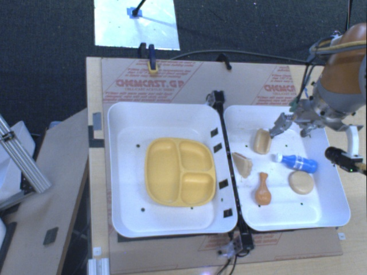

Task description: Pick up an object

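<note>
Approach step. Claw (291, 125) looks open, holding nothing, poised just up-right of the tan block (262, 141) in the right bin (332, 211). Next: shift over the block, descend, close on it.

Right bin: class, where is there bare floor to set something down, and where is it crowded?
Bare floor runs along the right bin's near edge, below the orange wooden pear and the round tan piece. The middle is crowded: two tan wedges and the blue bottle sit close together, with the claw just above them.
</note>
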Tool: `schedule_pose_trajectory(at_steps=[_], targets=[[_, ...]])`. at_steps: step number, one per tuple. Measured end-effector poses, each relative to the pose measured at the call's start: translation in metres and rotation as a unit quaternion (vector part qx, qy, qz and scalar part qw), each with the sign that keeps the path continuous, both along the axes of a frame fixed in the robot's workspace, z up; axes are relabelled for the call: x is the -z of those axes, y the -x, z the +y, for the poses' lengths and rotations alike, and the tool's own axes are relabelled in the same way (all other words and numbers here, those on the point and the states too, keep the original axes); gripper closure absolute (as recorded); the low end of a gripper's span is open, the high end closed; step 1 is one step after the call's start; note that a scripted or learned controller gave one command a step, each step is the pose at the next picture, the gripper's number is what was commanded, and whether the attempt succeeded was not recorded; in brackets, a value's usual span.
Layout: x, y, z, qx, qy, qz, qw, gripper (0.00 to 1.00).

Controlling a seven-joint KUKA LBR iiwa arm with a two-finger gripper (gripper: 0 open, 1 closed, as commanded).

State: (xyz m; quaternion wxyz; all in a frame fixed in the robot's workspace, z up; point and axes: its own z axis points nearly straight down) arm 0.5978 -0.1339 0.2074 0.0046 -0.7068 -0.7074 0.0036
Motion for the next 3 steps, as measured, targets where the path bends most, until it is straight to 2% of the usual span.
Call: schedule_pose_trajectory(at_steps=[1, 2, 3], targets=[[-0.008, -0.003, 0.0, -0.001, 0.0009, -0.007, 1.0, 0.0], [0.035, -0.005, -0.004, 0.0, 0.0006, -0.005, 1.0, 0.0], [0.097, -0.005, -0.007, 0.0, 0.0004, -0.004, 1.0, 0.0]])
